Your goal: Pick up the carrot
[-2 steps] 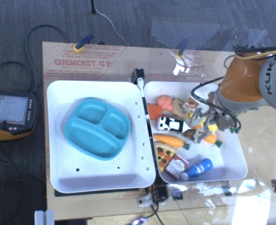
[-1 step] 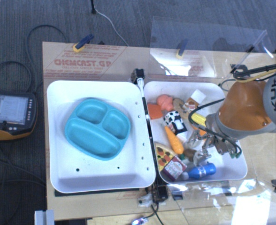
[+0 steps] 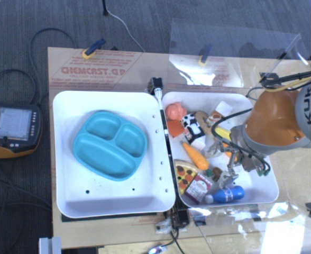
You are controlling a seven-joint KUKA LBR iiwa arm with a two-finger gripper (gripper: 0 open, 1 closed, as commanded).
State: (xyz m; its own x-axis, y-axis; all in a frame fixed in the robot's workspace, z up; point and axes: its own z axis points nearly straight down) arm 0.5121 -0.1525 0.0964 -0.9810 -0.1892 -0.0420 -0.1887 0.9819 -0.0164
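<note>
The carrot [image 3: 195, 156] is a small orange stick lying at a slant near the middle of the right bin [image 3: 269, 190], its thick end toward the lower right. My gripper [image 3: 228, 168] hangs low over the same bin, just right of the carrot and apart from it. Nothing shows in its grasp. Above it, the orange band of the arm [image 3: 272, 121] covers the bin's right part.
Around the carrot lie a pink ball [image 3: 175, 111], a black-and-white toy [image 3: 191, 123], a pizza slice [image 3: 184, 174], a red packet [image 3: 199, 187] and a blue bottle [image 3: 229, 194]. The left bin [image 3: 65, 194] holds a blue divided plate [image 3: 110, 143].
</note>
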